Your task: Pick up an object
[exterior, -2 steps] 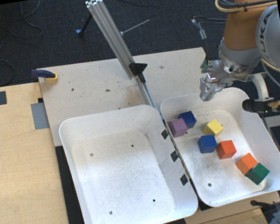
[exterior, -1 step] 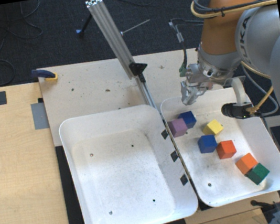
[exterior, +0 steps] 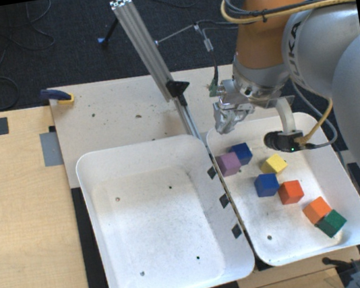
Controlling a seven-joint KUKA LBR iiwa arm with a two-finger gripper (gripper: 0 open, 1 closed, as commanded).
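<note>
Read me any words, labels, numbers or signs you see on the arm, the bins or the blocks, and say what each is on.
No readable text anywhere.
Arm: dark marks on the grey casing, too cut off and blurred to read.
Slanted metal rail: a checkered marker at its top, a pattern, not text.
Blocks, such as the purple block: plain faces.

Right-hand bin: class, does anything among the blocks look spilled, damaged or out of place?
Nothing stands out. The seven blocks all lie inside the right bin, none over its rim; the green block touches an orange one. The gripper hangs above the bin's far edge.
</note>
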